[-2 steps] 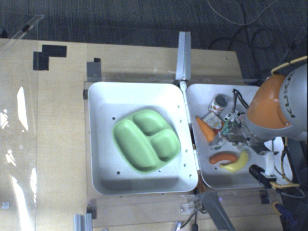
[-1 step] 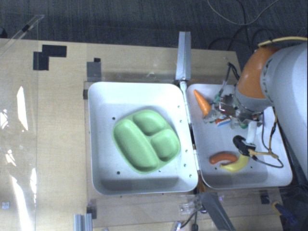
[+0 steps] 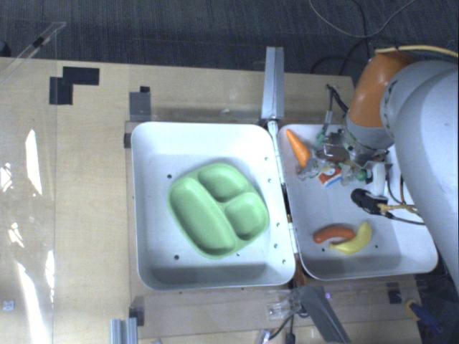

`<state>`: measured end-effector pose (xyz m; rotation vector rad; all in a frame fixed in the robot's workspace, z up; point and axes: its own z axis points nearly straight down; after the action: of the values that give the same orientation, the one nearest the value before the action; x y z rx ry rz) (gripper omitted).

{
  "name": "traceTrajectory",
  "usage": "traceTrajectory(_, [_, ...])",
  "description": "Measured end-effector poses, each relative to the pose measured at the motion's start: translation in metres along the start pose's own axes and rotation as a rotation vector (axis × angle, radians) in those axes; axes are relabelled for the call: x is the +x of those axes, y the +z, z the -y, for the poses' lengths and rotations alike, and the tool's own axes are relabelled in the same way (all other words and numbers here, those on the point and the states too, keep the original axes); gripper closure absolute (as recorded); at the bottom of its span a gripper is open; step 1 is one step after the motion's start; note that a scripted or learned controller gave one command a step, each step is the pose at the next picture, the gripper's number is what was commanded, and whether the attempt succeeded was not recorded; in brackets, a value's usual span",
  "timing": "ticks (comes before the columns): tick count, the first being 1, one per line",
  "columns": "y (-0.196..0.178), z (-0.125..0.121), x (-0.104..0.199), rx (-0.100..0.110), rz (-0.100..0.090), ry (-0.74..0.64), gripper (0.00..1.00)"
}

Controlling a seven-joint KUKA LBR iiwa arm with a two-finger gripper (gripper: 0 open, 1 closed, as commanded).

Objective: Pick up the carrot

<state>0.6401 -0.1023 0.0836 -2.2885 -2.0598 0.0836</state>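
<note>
Single fixed camera, mounted above the tabletop (image 3: 72, 192), looking down at a slant. Mid-range: both white bins fit in frame, left bin (image 3: 150, 264) near centre, right bin (image 3: 401, 264) toward the right edge. Arm (image 3: 423, 113) enters from the right.

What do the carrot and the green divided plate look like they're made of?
Carrot: probably toy plastic; uniformly orange, smooth, with no visible texture. Green divided plate: likely moulded plastic with a soft sheen, in one even pale green with rounded compartment ridges. Neither can be confirmed from this view.
</note>
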Motion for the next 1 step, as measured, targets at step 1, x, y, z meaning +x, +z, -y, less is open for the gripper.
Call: traceTrajectory(1, [0.0005,0.0001,-0.0001,0.0,0.0,0.0,0.0])
